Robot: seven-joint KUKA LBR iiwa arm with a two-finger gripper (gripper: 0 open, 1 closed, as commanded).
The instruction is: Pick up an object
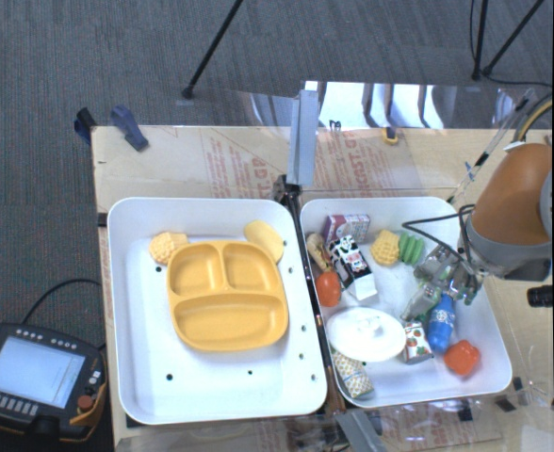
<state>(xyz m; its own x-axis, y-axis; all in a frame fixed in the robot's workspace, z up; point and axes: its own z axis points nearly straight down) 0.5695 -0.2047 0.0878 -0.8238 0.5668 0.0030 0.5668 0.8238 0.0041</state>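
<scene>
Camera view: end effector [439, 285] low in right bin [499, 347], near its right edge; finger state cannot tell. Blue bottle [441, 323] lies just beneath, beside red-orange toy [462, 357] by bin's near right corner. Bottle likely light, stiff plastic, smooth and roll-prone; best pinched across narrow body mid-length. White lid [367, 334] to its left.

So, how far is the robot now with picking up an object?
Done: the arm has reached the right bin, and the gripper is low among the items, above a blue bottle. In hand: nothing that I can see, since every item lies in the bin, such as the orange piece and the white lid. Left: to grasp one item and lift it.
</scene>
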